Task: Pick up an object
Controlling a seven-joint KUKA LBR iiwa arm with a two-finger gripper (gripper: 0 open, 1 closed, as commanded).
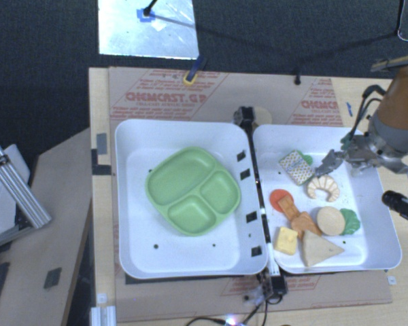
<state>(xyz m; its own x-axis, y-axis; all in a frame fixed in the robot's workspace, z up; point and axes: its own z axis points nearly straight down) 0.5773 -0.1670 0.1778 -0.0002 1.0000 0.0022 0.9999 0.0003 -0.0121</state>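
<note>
Arm enters from the right, grey with an orange band, wrist over the upper right part of the right bin. Gripper points left and down, tips just above the croissant and just right of the checkered piece; nothing is seen between the fingers, and whether they stand wide or narrow cannot be told at this angle. Right bin holds the toy food, clustered toward its centre: checkered piece at upper left, croissant beside it, a red disc lower left, an orange strip touching the disc, a round bun with a green piece against its right side, a yellow cube and a beige wedge nearest the front wall. Left bin holds a green divided tray, lying flat, three compartments. Bins sit side by side, touching along a black divider, on a sheet with red print. Metal plate lies on dark floor beyond the bench.
</note>
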